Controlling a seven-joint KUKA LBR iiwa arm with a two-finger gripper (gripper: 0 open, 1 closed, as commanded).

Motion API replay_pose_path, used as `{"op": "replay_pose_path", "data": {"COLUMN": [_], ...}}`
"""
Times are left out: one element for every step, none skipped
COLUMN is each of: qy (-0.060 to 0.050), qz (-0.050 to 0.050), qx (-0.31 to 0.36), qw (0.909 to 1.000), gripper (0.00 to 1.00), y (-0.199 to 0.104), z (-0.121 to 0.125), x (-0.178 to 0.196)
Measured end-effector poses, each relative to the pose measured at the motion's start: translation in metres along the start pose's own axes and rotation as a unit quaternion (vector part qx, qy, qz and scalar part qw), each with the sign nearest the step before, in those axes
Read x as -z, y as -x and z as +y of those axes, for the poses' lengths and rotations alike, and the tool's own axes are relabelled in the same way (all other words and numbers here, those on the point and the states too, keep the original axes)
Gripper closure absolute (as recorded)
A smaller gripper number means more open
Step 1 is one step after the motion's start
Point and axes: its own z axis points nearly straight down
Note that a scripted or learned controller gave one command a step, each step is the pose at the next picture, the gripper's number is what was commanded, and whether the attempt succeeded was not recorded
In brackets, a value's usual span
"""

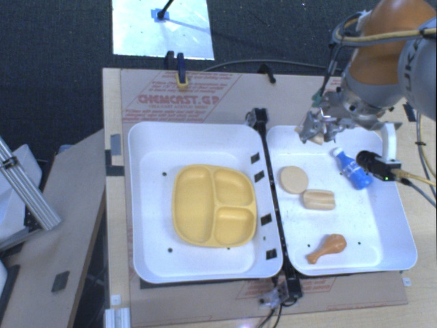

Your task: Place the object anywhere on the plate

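The left bin (147,149) holds a yellow plate (214,205) with three compartments, lying flat near the bin's middle, a little toward its right side; nothing lies on the plate. A black divider strip (268,197) runs between the two bins where their rims meet. The right bin (396,231) holds the loose things: a round tan cookie (294,179) near its left wall, a small bread roll (318,199) just beside and below the cookie, a brown chicken drumstick (326,247) toward the near edge, and a blue bottle (351,169) with a white cap lying tilted toward the far right part of the bin. None of these touches the plate; all are well apart from it across the divider. The arm (386,39) comes in from the right, its orange band high above the far right corner, with the wrist bent down so that the pincer (317,130) hangs over the far left corner of the right bin, near the rim. Something pale shows at its tip, but whether it is clenched or released cannot be told. The bins rest on a cardboard sheet (184,94) with red print, laid on a wooden worktop (113,101). Beyond lies dark carpet (54,46) with a shiny square panel (160,19).
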Motion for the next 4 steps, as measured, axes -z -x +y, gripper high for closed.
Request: {"op": "replay_pose_path", "data": {"qy": [0.000, 0.000, -0.001, -0.001], "qz": [0.000, 0.000, 0.000, 0.000], "qx": [0.000, 0.000, 0.000, 0.000], "qw": [1.0000, 1.0000, 1.0000, 1.0000], "gripper": [1.00, 1.00, 1.00, 1.00], "y": [-0.053, -0.098, -0.145, -0.196], "z": [-0.005, -0.018, -0.035, -0.052], "x": [-0.012, -0.023, -0.033, -0.041]}}
